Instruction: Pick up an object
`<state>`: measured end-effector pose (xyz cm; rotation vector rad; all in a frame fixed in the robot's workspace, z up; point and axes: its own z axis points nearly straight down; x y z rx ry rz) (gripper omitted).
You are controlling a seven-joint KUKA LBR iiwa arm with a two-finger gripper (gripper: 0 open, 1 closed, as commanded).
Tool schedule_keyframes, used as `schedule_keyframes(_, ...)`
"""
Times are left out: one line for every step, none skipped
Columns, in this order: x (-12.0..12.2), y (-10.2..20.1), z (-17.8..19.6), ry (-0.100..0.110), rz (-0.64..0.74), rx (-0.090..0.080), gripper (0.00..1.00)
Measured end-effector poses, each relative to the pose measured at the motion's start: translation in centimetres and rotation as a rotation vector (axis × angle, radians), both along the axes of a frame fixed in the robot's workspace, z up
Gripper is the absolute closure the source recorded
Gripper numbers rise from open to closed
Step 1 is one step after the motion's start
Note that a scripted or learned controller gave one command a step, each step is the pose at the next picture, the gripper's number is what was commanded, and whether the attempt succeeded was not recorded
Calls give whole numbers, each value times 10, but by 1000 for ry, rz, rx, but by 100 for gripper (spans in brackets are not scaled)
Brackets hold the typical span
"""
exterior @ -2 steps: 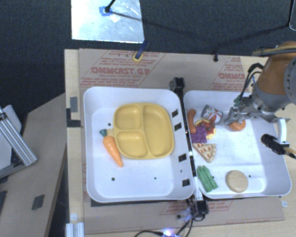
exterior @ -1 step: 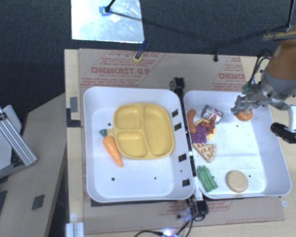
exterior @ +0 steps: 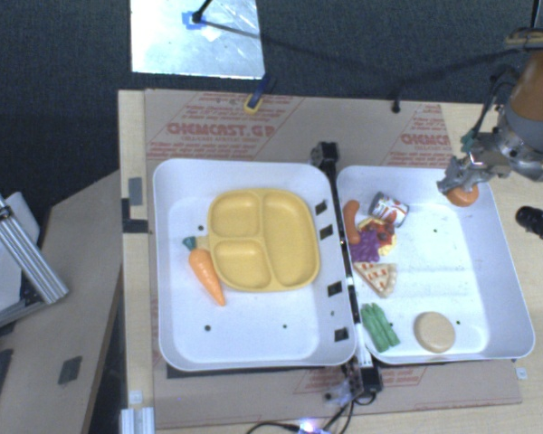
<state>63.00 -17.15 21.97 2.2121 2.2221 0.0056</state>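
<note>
Two white bins sit side by side on your bench. In the left bin [exterior: 176, 333] a yellow three-part plate [exterior: 262, 240] lies near the middle, with a carrot [exterior: 206, 276] touching its lower-left edge. In the right bin [exterior: 502, 269] you see a cluster along the left wall: a hot dog [exterior: 351, 221], a small can [exterior: 388, 210] lying tilted, purple grapes [exterior: 375, 240] and a pizza slice [exterior: 377, 278] just below them. Nearer the front edge lie a green pod [exterior: 378, 325] and, beside it to the right, a round bun [exterior: 433, 331].

Your arm [exterior: 534, 107] enters from the right and ends over the far right corner of the right bin. The gripper [exterior: 462, 183] hangs there with an orange ball [exterior: 463, 194] directly at its tip; you cannot tell whether the claw is released, clenched, or grasping the ball. The ball lies well apart from the cluster, close to the bin's far wall.
</note>
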Motion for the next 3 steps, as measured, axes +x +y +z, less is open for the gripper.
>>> schedule_keyframes(10,46,-3,3,4,2,100)
schedule_keyframes(12,91,-5,5,4,3,100)
schedule_keyframes(14,151,8,4,6,4,100)
